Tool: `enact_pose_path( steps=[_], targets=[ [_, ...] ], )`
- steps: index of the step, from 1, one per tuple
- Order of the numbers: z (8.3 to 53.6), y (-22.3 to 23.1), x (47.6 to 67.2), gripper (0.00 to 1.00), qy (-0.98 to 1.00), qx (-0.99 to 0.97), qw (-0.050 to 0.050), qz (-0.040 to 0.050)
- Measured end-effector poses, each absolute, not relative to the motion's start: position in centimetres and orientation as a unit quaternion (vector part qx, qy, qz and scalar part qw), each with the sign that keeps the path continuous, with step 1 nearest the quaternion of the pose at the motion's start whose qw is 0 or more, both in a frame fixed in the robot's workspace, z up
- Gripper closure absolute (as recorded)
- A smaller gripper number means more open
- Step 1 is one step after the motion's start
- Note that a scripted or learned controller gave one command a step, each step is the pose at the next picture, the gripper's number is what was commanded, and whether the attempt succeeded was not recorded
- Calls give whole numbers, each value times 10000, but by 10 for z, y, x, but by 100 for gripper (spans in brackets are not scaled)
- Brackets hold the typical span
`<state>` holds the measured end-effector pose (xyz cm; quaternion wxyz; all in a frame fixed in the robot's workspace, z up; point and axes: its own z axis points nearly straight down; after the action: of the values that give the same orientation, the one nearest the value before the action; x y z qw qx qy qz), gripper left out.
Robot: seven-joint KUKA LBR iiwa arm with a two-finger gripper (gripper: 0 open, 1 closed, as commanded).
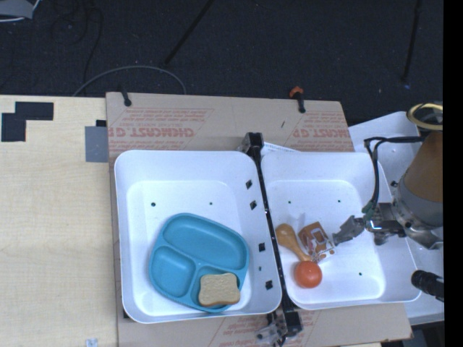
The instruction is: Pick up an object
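the gripper (346,231) reaches into the right bin (340,172) from the right, just beside a small brown packet (315,237); whether its tool is wide or narrow cannot be told. a wooden spoon (289,238) and an orange ball (308,274) lie near the packet. in the left bin (181,166) a blue divided plate (192,251) bears a toast slice (218,289).

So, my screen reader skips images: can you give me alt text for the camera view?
A gripper reaches into the right bin, close to a brown item, a wooden spoon and an orange ball. The left bin holds a blue tray with a cracker.
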<state>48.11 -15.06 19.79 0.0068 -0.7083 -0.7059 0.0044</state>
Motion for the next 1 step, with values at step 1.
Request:
enact_pose_path(
  steps=[1],
  targets=[
    [204,-151,484,0,-7068,-7074,20,10]
  ],
)
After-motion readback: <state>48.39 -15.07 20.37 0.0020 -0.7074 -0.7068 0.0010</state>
